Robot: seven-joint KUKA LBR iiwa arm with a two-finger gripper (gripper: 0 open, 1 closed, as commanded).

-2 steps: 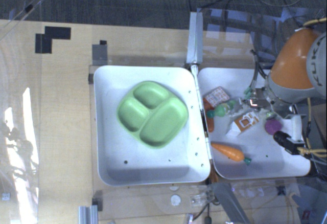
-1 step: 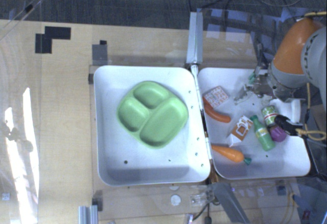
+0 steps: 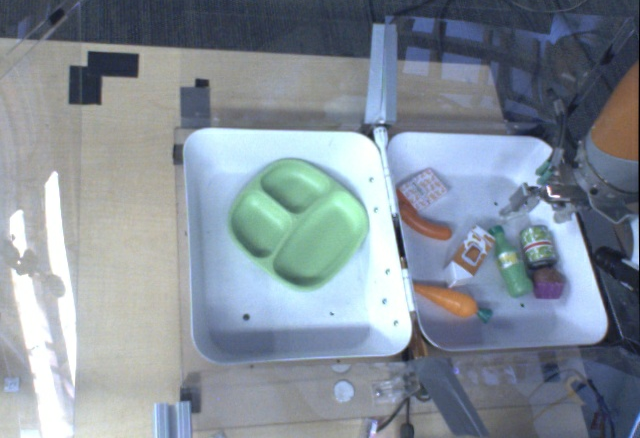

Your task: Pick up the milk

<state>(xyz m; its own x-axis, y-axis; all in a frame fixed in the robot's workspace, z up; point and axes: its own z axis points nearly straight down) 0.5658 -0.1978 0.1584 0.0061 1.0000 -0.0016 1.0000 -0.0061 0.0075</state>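
Your tool (image 3: pixel 540 194), fingers spread and holding nothing, is hovering near the right bin's (image 3: pixel 470 151) right edge; the milk (image 3: pixel 472 254) is lying leftward.

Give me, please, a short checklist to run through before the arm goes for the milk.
1. Milk carton in view, lying in the right bin: ok.
2. Gripper over that bin: ok.
3. Gripper above the carton: not ok, it sits off toward the bin's right side.
4. Room around the carton: not ok, green bottle lies close beside it.
5. Sausage and carrot apart from the carton: ok.
6. Finger opening: cannot tell.
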